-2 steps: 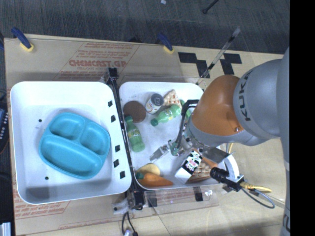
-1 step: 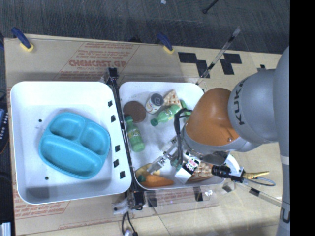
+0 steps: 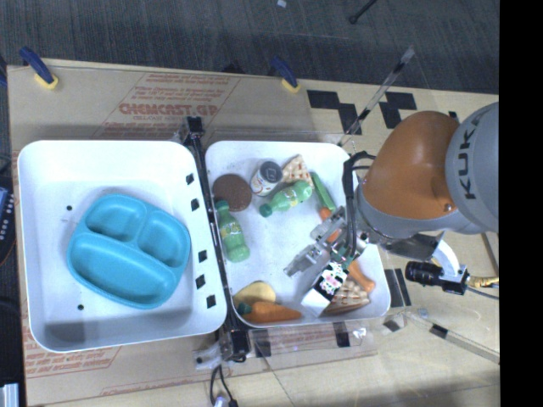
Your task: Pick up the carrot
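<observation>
The carrot (image 3: pixel 273 314) is orange and lies flat along the front wall of the right bin (image 3: pixel 246 155), just below a yellowish rounded item (image 3: pixel 255 292). My gripper (image 3: pixel 312 251) hangs over the middle-right of that bin, up and to the right of the carrot and apart from it. Its grey fingers (image 3: pixel 299 264) look spread open with nothing between them. A smaller orange piece (image 3: pixel 362 275) shows under the wrist at the bin's right side.
The right bin also holds a black-and-white carton (image 3: pixel 333 280), a waffle wedge (image 3: pixel 349 297), two green bottles (image 3: pixel 232 234) (image 3: pixel 288 197), a brown disc (image 3: pixel 232 191), a small can (image 3: pixel 269 175) and a green vegetable (image 3: pixel 323 192). A blue divided tray (image 3: pixel 127 248) lies in the left bin (image 3: pixel 34 227).
</observation>
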`<state>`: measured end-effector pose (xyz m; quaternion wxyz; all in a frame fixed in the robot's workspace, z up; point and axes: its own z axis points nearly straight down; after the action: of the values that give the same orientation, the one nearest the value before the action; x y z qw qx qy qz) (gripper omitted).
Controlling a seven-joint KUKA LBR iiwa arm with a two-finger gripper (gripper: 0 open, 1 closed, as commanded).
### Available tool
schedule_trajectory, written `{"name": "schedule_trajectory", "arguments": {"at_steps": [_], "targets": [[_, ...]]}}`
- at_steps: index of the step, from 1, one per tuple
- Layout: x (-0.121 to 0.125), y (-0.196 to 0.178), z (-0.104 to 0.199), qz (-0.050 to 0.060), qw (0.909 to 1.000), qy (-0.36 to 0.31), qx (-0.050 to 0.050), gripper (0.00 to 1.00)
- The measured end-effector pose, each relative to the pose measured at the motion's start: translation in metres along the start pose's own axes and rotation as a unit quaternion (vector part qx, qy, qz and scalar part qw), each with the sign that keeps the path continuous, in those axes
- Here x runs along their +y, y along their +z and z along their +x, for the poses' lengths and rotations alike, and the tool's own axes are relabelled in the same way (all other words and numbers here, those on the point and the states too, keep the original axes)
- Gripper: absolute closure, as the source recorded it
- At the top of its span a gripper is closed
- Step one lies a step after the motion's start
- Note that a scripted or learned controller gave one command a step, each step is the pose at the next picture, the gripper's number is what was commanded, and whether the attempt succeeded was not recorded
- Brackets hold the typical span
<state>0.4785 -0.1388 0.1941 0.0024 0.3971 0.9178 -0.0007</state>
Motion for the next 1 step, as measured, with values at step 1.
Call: {"name": "schedule_trajectory", "arguments": {"at_steps": [1], "targets": [[0.0004,0.0768,-0.0589,0.003,0.9964,0.085,0.004,0.0]]}}
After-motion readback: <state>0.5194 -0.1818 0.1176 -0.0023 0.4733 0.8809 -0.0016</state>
